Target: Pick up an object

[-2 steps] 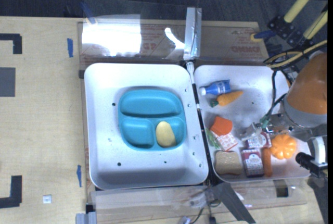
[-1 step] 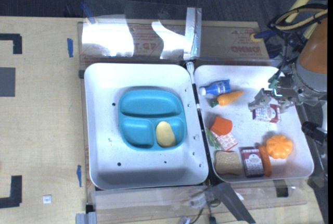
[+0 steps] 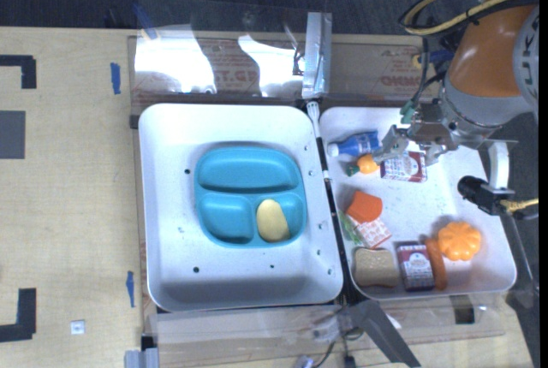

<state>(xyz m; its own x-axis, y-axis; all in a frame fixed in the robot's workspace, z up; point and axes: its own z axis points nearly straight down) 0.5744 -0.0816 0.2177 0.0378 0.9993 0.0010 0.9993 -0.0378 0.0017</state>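
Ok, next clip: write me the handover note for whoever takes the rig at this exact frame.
Gripper: low over the upper part of the right white bin, just above the red-and-white packet and beside the small orange ball; finger state cannot be read, nothing seen held.
Right bin also holds: blue-and-white bottle, orange block, orange toy pumpkin, dark red can, tan bread slice.
Left white bin: blue divided tray with a yellow oval object in its lower right compartment.
Done: approach. Left: grasp and lift an object.
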